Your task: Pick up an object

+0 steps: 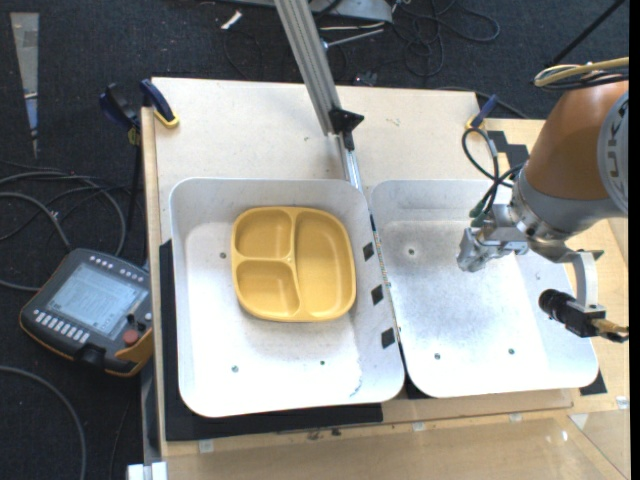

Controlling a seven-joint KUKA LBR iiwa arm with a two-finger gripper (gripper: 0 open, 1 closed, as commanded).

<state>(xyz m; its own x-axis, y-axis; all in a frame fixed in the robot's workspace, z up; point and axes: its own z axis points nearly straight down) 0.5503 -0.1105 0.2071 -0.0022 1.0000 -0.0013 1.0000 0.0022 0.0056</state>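
Gripper [474, 256] sits low over the right shallow white bin [500, 363], near that bin's far-left part, hanging off the grey arm with orange band [575, 158] that comes in from the right. Can't tell from this angle how the pincer stands, open or closed; metal tip is small and foreshortened. Nothing visible in it.

Only pickable thing: yellow plastic plate with three compartments [294, 263], rounded-square, lying flat in the left shallow white bin [200, 368], roughly centred, a bit toward the far edge. Two smaller compartments toward the bin's far edge and left, one larger one along the plate's right side.

Key relation: plate lies to the left of the gripper as the camera sees it, across the raised divide where the two bins meet, well apart from the tip. Plate is nearly square, no strong long axis; nearest graspable part is its right rim, facing the divide.

Judgement: approach not yet started; the next move needs a lift over the bin edge, then a rim pinch. Flat shallow plate, likely slippery, easy to miss.
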